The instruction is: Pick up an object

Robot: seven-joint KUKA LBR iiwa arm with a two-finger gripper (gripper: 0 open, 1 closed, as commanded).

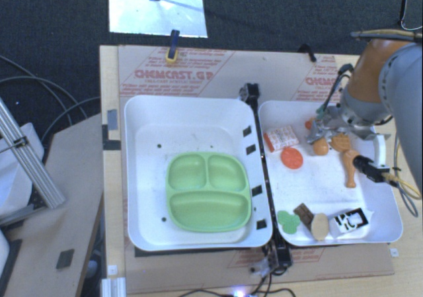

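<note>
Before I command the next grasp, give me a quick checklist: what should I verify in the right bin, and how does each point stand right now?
1. Pincer is over the right bin: ok, it sits near the bin's far end.
2. A target lies under the pincer: ok, a small orange object is right at its tips.
3. Object is held between the fingers: cannot tell, the tips blur into the object.
4. Neighbours leave room for the grasp: not ok, the tan drumstick-shaped toy lies close beside the target.
5. Red disc and the white and red packet are out of the way: ok, both lie apart toward the divider.
6. Green divided tray in the left bin is out of the path: ok.
</note>
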